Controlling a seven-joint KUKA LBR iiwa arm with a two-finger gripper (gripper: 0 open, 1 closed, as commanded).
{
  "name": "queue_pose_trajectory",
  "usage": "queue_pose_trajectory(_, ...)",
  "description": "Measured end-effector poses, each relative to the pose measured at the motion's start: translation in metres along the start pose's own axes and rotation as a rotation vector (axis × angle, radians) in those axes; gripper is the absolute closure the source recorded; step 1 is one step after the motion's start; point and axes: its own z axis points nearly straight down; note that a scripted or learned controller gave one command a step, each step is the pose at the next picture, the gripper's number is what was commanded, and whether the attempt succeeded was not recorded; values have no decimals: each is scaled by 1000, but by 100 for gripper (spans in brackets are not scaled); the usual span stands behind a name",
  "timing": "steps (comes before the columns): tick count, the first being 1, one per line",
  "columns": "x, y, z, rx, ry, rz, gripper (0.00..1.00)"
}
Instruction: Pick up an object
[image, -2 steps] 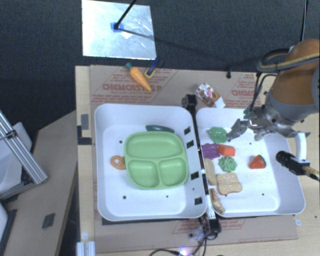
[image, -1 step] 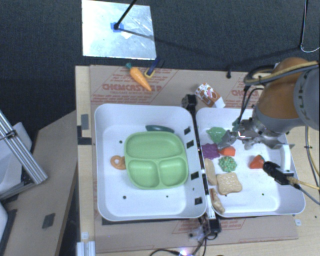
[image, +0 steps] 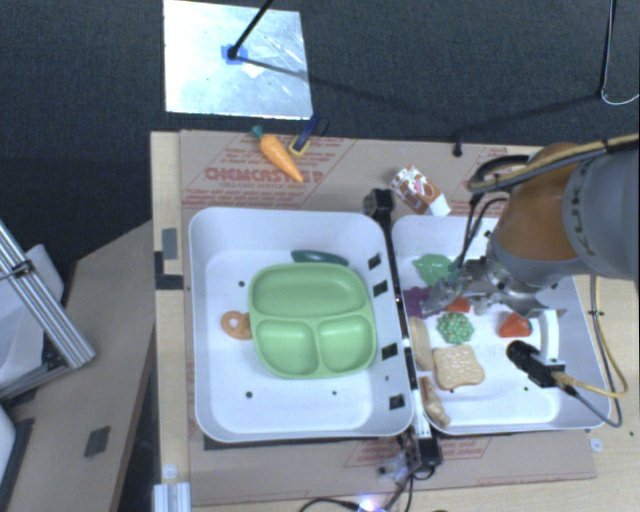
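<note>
- Camera view: the counter (image: 330, 165) is seen to carry two white bins side by side, the left bin (image: 215, 240) and the right bin (image: 570, 405); the arm (image: 585, 215) is reached in over the right bin, so a collision with the shared rim between the bins is judged possible if the descent is steered left.
- The green divided plate (image: 310, 320) is laid in the left bin; as the largest item it is judged too broad and flat for a two-finger grasp, and a slip would be expected if it were chosen.
- The gripper (image: 462, 290) is set low among the crowded small items in the right bin; whether it is wide or narrow cannot be told, since it is masked by the wrist and cables.
- The likely targets lie close by: a green leafy piece (image: 433, 267), a purple piece (image: 420, 298), a round green pea cluster (image: 456, 327) and a red piece (image: 516, 325). Two could be caught or pushed aside at once because they are packed near one another.
- The cracker (image: 458, 367) lies flat nearer the front and could be scraped rather than lifted.
- The orange ring (image: 236, 325), beside the plate, is thin and easily missed.
</note>
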Motion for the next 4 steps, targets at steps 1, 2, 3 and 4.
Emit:
queue_pose_trajectory(1,0,3,38,-12,-3,0,0)
queue_pose_trajectory(2,-3,6,23,-22,-9,1,100)
queue_pose_trajectory(3,-12,3,-26,-9,-3,1,100)
queue_pose_trajectory(4,-23,7,-80,-11,-3,1,100)
